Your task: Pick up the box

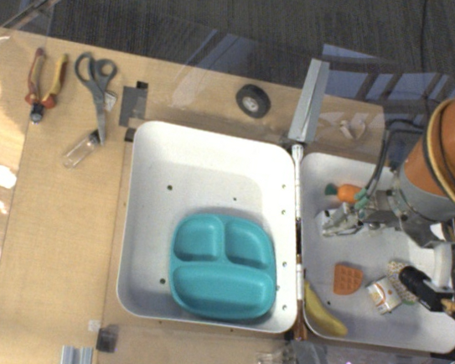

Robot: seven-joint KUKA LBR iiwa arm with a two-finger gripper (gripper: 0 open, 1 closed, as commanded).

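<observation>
Reach explains the pose: the gripper [342, 221] hangs low in the right bin [429, 333], beside a small orange thing [346, 191], because this bin holds the box [382, 295], a small pale carton lying near the waffle [347, 280]. Whether the gripper is open I cannot tell, and I see nothing held in it. It is apart from the box, so the pick seems not yet begun.

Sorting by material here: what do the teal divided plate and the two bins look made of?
Teal divided plate: likely moulded plastic, matte, with uniform colour and rounded compartment edges. Left bin and right bin: white, smooth hard plastic or coated metal, faint sheen, rounded corners; cannot tell which.
</observation>
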